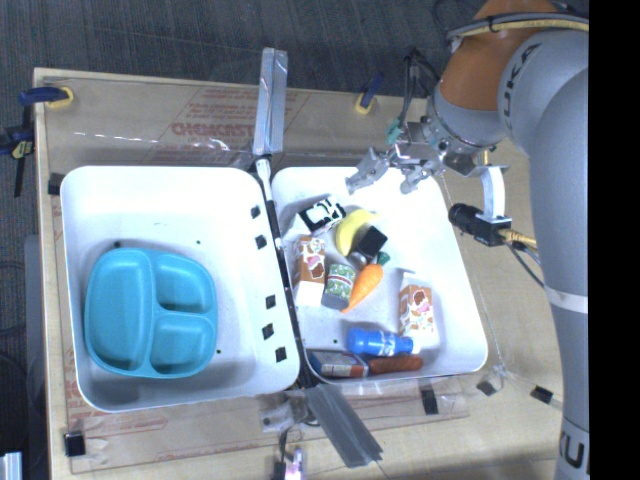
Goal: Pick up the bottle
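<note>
The bottle (380,344) is blue with a pale end. It lies on its side near the front of the right bin (455,268), between a small carton (416,310) and a reddish sausage (366,366). My gripper (387,177) hangs over the back edge of the right bin, well behind the bottle. It is open with its fingers spread, and nothing is between them.
The right bin also holds a yellow fruit (351,231), a carrot (365,284), a green can (339,281), another carton (311,264) and a black-and-white piece (322,212). A blue divided plate (150,311) lies in the left bin (160,193).
</note>
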You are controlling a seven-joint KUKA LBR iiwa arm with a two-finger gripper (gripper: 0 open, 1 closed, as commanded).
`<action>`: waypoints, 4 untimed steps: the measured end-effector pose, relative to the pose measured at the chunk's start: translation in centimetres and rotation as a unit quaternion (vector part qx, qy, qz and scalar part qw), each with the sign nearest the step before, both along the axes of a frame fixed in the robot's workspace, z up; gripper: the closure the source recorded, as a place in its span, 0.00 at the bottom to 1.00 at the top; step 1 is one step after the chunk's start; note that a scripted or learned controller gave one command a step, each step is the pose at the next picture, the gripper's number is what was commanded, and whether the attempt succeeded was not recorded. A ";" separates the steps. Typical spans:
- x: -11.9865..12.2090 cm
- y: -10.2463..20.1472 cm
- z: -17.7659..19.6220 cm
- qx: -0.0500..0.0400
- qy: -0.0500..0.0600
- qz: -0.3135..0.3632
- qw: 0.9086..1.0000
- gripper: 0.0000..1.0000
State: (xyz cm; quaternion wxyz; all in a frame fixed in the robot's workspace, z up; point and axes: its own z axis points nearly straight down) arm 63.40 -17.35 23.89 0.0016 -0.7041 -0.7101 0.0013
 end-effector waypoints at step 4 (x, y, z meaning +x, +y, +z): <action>-15.8 2.8 -14.8 0.001 0.000 -0.048 0.999 0.00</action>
